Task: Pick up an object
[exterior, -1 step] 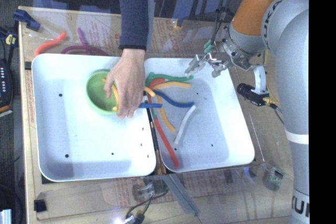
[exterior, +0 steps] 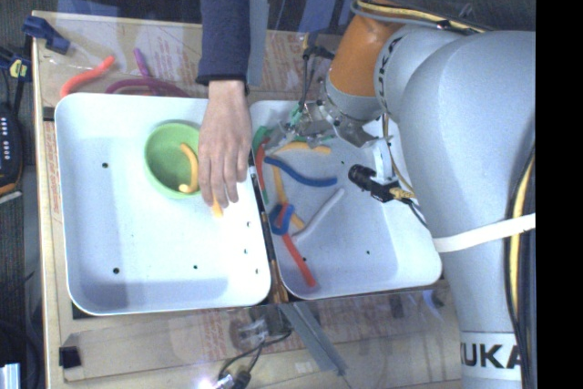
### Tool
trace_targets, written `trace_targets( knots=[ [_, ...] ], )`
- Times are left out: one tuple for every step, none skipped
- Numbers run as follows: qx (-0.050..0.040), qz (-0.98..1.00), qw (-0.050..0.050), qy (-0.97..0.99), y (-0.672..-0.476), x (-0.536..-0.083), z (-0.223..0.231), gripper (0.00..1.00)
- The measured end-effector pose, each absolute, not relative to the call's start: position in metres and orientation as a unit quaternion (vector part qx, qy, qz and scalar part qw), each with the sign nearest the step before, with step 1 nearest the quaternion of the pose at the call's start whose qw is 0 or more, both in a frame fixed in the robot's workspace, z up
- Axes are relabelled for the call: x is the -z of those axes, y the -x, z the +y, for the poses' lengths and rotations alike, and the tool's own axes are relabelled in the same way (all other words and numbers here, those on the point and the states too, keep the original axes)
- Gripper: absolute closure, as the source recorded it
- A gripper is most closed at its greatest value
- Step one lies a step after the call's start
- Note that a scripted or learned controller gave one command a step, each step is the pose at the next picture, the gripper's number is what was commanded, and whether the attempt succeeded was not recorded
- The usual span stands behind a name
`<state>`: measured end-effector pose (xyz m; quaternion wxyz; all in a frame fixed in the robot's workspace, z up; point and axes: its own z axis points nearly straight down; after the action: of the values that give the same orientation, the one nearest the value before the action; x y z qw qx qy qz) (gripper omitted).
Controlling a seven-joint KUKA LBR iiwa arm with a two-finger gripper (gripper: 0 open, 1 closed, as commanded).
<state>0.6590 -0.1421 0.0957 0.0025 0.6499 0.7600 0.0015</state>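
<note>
My gripper (exterior: 303,125) reaches down into the far left part of the right bin (exterior: 383,260), over a cluster of small items. Its fingertips are lost among green and orange pieces there. In that bin lie a curved blue strip (exterior: 305,176), a red stick (exterior: 293,252) with a blue piece (exterior: 281,219) on it, an orange stick (exterior: 279,184) and a pale grey rod (exterior: 321,209). The left bin (exterior: 137,269) holds a green bowl (exterior: 168,161) with a yellow piece (exterior: 189,167) inside.
A person's hand (exterior: 223,150) in a dark blue sleeve reaches from the far side into the left bin, covering the bowl's right edge. Orange and purple tools (exterior: 109,73) lie on the bench behind the left bin. The arm's grey body fills the right side.
</note>
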Motion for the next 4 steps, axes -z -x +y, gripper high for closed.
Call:
trace_targets(
  knots=[
    [0.0000, 0.824, 0.000, -0.566, -0.583, -0.093, -0.136, 0.00],
    [0.0011, 0.825, 0.001, -0.565, -0.584, -0.103, -0.138, 1.00],
    [0.0011, 0.825, 0.001, -0.565, -0.584, -0.103, -0.138, 0.00],
    [0.0019, 0.826, 0.001, -0.563, -0.584, -0.113, -0.137, 1.00]
  ],
)
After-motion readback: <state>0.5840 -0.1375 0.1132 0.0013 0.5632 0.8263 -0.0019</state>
